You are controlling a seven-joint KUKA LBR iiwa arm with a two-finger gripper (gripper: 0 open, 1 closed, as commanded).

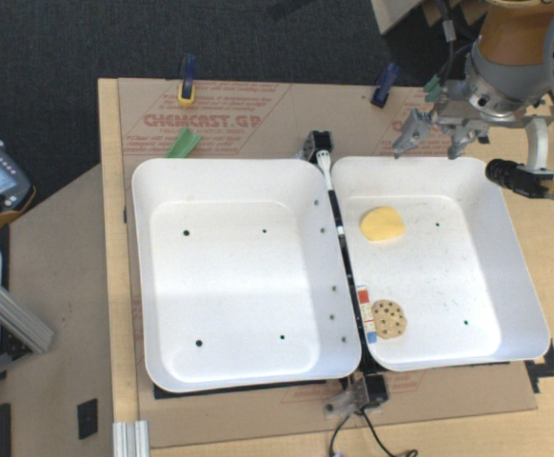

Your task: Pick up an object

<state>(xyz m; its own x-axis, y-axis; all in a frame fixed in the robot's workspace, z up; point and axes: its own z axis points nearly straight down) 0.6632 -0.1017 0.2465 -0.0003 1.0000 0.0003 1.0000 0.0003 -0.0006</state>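
You are watching the gripper [435,138] hovering upper right, fingers spread and gripping nothing (approach step), above the right bin [505,219]. Next, lowering toward the yellow disc [383,224] at frame centre-right.

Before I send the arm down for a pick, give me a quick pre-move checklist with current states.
1. Target available: yellow round piece and cookie lie in the right bin: ok.
2. Targets apart from each other: ok.
3. Gripper carrying nothing: ok.
4. Gripper over a target: not ok, it hangs above the bin's far rim.
5. Cookie clear of bin wall: not ok, it sits close to the divider side.
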